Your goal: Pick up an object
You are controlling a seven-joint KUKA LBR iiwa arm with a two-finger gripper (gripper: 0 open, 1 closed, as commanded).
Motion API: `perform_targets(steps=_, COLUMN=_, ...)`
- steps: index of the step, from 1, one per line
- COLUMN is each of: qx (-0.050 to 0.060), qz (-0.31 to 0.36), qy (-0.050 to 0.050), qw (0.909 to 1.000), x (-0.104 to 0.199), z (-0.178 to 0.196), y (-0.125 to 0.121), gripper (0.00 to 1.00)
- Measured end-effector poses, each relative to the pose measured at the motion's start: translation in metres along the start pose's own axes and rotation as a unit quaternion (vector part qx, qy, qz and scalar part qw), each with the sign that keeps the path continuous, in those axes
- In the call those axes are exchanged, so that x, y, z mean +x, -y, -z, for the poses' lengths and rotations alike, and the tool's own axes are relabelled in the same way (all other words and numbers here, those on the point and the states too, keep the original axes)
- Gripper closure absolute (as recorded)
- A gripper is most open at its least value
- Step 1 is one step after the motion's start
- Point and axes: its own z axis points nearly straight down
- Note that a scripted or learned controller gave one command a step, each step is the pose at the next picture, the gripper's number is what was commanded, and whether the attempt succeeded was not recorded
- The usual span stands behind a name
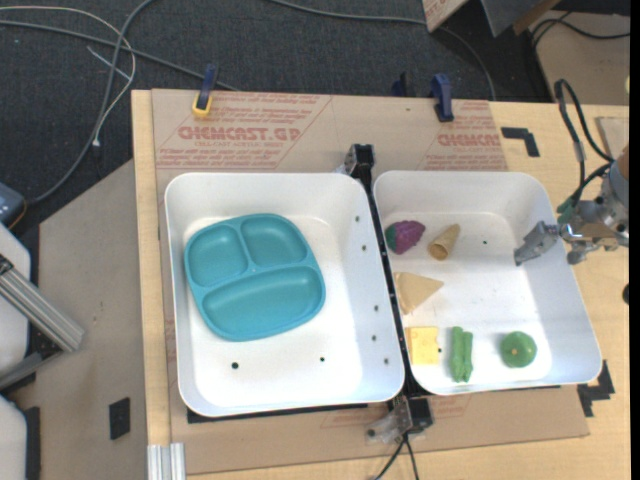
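While the claw (537,245) hovers at the right bin's (480,183) three-o'clock rim, I cannot tell its state, and no object is between its tips (nothing picked yet). Nearest pickings: cone (444,239) and purple piece (405,235) toward nine o'clock, green ball (518,349) toward six. The teal plate (256,275) sits apart; nothing blocks.

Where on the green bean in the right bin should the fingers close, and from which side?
Grip the bean across its narrow middle, coming straight down from above. It lies flat and elongated, running toward the bin's near wall, so its long sides are the ones to pinch. The yellow block sits close on one side, leaving little room there; the green ball is farther off.
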Motion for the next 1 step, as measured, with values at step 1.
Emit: perform_targets(steps=1, qx=0.002, qz=0.000, qy=-0.001, qw=1.0000, x=-0.0028, z=-0.0432, y=-0.0024, gripper=0.00)
